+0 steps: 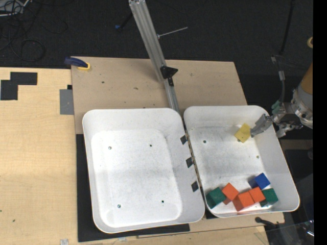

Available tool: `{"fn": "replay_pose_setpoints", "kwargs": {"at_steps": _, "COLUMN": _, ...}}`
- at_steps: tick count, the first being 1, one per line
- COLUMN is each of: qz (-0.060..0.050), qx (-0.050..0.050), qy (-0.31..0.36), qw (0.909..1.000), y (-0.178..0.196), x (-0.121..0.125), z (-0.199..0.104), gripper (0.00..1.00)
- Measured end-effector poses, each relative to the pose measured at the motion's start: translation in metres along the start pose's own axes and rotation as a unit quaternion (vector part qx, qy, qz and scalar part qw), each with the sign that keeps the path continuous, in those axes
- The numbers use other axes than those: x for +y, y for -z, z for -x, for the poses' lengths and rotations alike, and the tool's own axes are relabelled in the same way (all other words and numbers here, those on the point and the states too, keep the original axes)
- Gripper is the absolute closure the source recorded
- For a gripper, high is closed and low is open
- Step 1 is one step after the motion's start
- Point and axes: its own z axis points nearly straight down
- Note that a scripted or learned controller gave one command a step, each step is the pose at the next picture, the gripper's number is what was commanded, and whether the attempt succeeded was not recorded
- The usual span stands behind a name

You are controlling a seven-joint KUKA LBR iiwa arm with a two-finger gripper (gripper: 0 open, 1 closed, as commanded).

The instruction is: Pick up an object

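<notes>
Near corner of right bin (286,162): blue, green and orange blocks (244,194) bunched together — awkward to grasp. Farther up, yellow block (243,133) sits alone, tilted, long axis roughly up-right toward gripper (261,124) just beside it. Fingers' opening — can't tell; nothing visibly held.

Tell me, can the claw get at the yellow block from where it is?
Probably yes. The claw sits just right of the yellow block in the right bin, nothing between them; the other blocks cluster at the near edge.
</notes>
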Motion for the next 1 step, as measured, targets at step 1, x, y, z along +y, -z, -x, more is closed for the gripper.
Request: {"fn": "replay_pose_setpoints", "kwargs": {"at_steps": 1, "qz": 0.000, "qx": 0.000, "qy": 0.000, "qw": 1.0000, "y": 0.0000, "x": 0.0000, "z": -0.0001, "gripper": 0.00}}
